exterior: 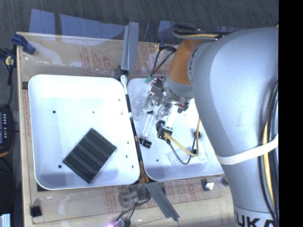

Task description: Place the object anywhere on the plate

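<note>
The plate (pixel 90 155) is a dark, ribbed, square slab lying at an angle in the front part of the left bin (pixel 47 93). In the right bin (pixel 156 174), a small black object (pixel 145 143) rests on the floor close to the wall shared by the two bins. My gripper (pixel 156 111) hangs low over the back left part of the right bin, just behind that object and slightly to its right. I see nothing held in it. The grey arm and its orange band (pixel 182 67) cover most of the right bin.
A yellow cable (pixel 182 151) loops from the wrist down over the right bin's floor, with a black fitting (pixel 162 128) at its upper end. A grey bar (pixel 129 46) stands behind the bins. Around the plate, the left bin's floor is bare white.
</note>
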You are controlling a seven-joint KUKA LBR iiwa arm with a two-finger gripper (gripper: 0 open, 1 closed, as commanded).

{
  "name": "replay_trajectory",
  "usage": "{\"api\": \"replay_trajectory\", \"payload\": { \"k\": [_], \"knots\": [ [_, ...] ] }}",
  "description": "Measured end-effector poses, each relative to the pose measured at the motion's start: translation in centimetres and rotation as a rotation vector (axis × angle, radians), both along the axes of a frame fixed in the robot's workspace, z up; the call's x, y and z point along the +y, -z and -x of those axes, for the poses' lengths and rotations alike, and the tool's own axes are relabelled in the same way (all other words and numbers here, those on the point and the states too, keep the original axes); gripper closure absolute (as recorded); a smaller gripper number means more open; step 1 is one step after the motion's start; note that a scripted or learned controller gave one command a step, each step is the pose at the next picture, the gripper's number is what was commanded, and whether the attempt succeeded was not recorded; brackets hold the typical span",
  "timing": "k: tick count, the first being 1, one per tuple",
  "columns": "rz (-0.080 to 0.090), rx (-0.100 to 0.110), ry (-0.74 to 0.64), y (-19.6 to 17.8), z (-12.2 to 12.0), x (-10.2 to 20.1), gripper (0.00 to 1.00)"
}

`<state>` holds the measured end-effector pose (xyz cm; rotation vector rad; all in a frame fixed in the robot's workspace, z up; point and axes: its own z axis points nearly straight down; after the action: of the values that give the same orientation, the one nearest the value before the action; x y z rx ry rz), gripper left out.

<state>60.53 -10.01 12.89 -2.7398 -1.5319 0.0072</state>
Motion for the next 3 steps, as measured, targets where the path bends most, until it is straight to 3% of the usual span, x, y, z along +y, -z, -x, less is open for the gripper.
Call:
{"api": "replay_trajectory", "payload": {
  "k": [1, 2, 3],
  "knots": [
    [-0.003, -0.003, -0.391, -6.3, -2.3, 9.2, 1.0],
    [0.0, 0.0, -0.008, -6.2, -5.1, 12.9, 1.0],
    [-0.001, -0.001, 0.033, -12.7, -5.0, 22.9, 1.0]
  ]
}}
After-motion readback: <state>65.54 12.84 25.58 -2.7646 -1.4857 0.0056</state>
